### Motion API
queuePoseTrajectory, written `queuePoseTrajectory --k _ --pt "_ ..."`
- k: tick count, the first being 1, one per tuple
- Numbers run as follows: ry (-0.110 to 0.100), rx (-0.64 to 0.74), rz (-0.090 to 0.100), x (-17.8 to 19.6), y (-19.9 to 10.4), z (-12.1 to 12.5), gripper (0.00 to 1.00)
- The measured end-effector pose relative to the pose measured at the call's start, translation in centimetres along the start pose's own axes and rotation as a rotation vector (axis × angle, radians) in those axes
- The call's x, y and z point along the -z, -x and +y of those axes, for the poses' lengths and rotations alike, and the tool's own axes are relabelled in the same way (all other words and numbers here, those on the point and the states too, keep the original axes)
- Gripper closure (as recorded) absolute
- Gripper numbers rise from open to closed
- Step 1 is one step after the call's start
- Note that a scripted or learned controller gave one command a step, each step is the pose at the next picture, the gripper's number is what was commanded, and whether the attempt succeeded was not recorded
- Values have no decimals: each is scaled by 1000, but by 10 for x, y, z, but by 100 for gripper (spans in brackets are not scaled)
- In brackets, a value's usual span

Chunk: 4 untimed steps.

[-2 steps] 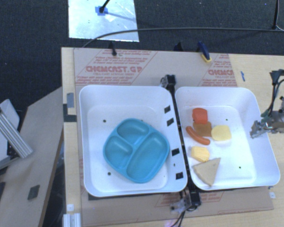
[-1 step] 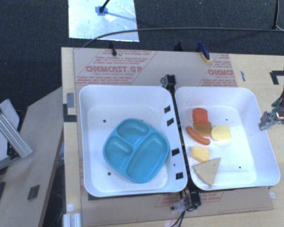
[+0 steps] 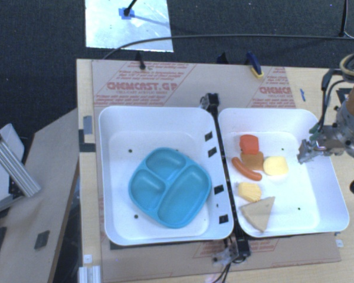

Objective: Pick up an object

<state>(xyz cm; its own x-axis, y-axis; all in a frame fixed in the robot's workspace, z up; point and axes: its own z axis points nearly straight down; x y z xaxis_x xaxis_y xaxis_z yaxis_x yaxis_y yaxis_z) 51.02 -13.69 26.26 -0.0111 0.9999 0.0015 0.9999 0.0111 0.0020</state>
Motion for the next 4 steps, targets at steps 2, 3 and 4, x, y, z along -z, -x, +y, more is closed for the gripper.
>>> queuePoseTrajectory --k 2,3,4 --pt "-1 -1 0 -16 -106 0 100" --pt "1 -1 0 -17 -157 15 100" --pt "-1 0 1 -16 -213 11 100"
